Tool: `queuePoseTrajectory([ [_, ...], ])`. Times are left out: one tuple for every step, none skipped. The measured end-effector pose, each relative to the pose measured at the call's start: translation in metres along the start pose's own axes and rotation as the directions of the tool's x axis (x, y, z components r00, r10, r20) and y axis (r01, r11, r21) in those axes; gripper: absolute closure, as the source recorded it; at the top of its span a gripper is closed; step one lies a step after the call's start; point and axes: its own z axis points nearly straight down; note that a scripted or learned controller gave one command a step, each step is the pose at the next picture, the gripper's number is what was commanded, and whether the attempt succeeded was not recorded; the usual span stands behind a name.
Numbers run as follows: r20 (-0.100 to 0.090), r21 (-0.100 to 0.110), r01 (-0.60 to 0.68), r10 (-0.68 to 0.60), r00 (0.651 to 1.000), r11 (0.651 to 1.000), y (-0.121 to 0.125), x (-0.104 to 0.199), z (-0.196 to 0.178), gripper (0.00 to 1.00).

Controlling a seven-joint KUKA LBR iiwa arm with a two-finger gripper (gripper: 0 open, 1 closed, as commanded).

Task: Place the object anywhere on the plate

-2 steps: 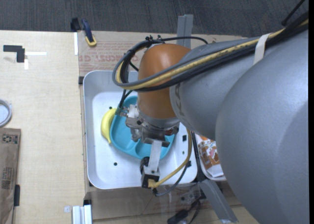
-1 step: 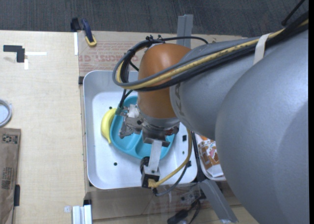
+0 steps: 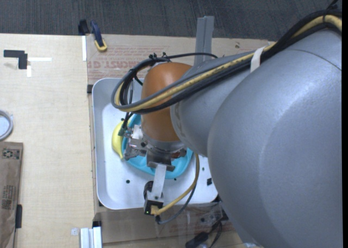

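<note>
1. Gripper (image 3: 132, 142) hung low over the white bin (image 3: 103, 181), hidden under the grey arm (image 3: 272, 132) and its orange band (image 3: 163, 100); whether it was apart or together could not be told.
2. A blue plate (image 3: 182, 169) lay on the bin's floor beneath the wrist, its rim showing as a crescent toward the bin's near edge.
3. A yellow object (image 3: 117, 138) sat at the plate's left rim, toward the bin's left wall, just beside the gripper; whether anything clamped it could not be told.
4. What showed of the object was a curved yellow strip, smooth and glossy, with its long axis running roughly from the bin's far edge toward its near edge, bowed out toward the left wall.
5. Most of the object was covered by the wrist, so its ends and its full form could not be made out.
6. Black and yellow cables (image 3: 163, 92) looped across the wrist.
</note>
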Motion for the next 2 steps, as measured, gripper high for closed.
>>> queuePoseTrajectory([
  [0.003,0.003,-0.006,0.006,1.0,1.0,0.001,-0.0021,-0.008,1.0],
  [0.008,0.006,-0.01,0.01,1.0,1.0,0.0017,-0.0043,-0.0152,1.0],
])
